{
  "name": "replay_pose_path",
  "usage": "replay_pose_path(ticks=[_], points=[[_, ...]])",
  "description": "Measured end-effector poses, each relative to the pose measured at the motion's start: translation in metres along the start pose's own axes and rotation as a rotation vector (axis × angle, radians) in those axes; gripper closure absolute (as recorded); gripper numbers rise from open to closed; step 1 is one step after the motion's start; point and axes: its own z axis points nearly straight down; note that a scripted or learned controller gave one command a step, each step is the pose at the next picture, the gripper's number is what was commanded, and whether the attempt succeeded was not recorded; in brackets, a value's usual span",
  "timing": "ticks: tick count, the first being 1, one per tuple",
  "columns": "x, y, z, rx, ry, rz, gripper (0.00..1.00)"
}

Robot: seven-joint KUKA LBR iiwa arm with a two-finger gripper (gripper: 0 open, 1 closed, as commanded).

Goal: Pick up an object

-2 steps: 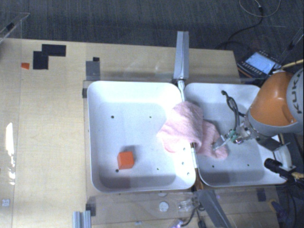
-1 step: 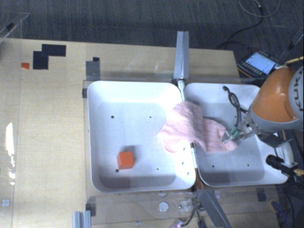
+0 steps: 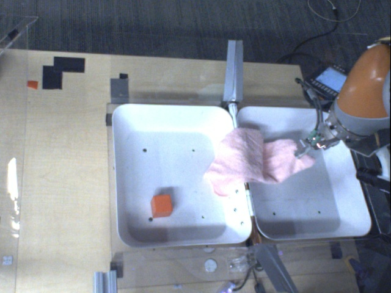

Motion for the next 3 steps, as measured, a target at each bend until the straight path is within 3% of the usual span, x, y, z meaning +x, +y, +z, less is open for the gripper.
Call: replay_pose_path(ticks=[1,2,3], points=[[-0.045,0.072,0.036,0.002,0.0,0.123,1.0],[-0.016,0.097,0.082,-0.002,-0.002,0.035,1.0],[-0.01,0.097,0.084,0.011,0.016,0.031,0.0]])
